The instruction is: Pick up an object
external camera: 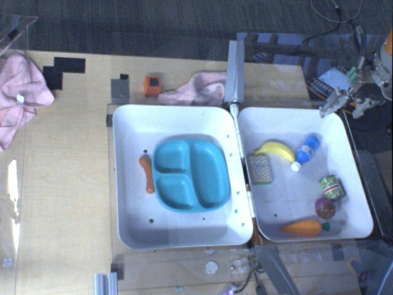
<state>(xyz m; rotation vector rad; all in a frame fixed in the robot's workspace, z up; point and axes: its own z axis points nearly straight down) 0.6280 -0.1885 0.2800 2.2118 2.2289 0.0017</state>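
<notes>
Two shallow white bins are seen side by side on a pale wooden bench, viewed from above at a slant. The left bin (123,165) is occupied by a blue divided plate (190,174), with a small orange sausage-shaped piece (147,174) lying just beside the plate's left edge. The right bin (356,183) is scattered with small items: a yellow banana (276,150) near the upper middle, a blue bottle with a white cap (305,151) just to its right, and a small patterned packet (259,169) below the banana, close to the dividing wall. A green-labelled can (331,187) and a dark round fruit (325,208) are placed near the right wall, and an orange carrot (302,228) is laid along the front wall. The gripper (334,103) is caught at the upper right, outside the right bin's far corner and well apart from every item; whether it is spread or pressed together cannot be told, as that corner is blurred. Pink cloth (199,90) is bunched behind the left bin, and what appears to be more pink cloth (21,91) is draped at the bench's left edge.
</notes>
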